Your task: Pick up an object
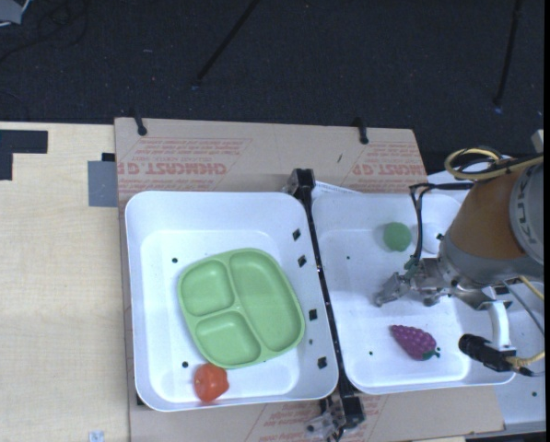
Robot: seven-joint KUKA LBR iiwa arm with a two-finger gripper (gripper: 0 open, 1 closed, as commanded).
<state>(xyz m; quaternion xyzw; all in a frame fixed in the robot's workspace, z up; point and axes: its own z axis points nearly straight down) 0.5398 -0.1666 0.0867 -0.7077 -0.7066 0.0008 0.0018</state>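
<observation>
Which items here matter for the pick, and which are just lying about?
In play, right bin:
- gripper
- green ball
- purple grape bunch

Lying about, left bin:
- green divided plate
- orange-red object

In the right bin [367, 376], the gripper [390, 293] hangs low near the middle, nothing between its fingers. A purple grape bunch [413, 341] lies toward the near edge, a green ball [396, 236] toward the far edge. The left bin [150, 238] holds a green divided plate [241, 308] and an orange-red object [210, 382] at its near edge.
</observation>
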